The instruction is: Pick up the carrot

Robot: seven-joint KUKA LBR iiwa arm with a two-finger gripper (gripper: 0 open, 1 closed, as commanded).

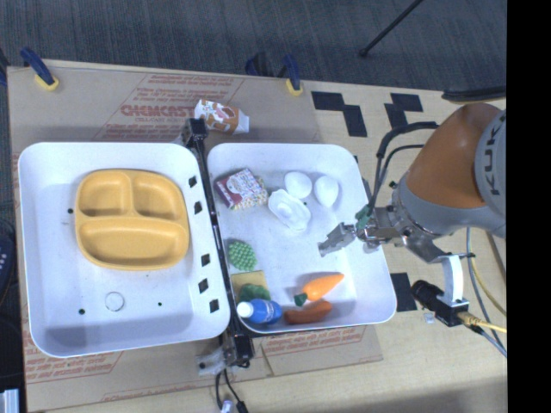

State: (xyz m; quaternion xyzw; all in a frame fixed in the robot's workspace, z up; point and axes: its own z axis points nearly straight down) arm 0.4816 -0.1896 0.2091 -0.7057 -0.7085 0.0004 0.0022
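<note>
Near edge of right white plastic bin (366,231): blue-capped toy bottle (258,312), brown toy sausage (307,313). Just above sausage we see small orange plastic carrot with green top (321,286), lying slantwise, tip up-right. We judge it light, rigid, smooth, tapered: likely slippery. Best hold across thick middle, fingers square to its axis, clear of sausage. Two-finger metal gripper (336,241) hovers above carrot, apart from it, holding nothing; whether spread or closed we cannot tell. Farther: green bumpy ball (241,254), white cups (299,196).
</note>
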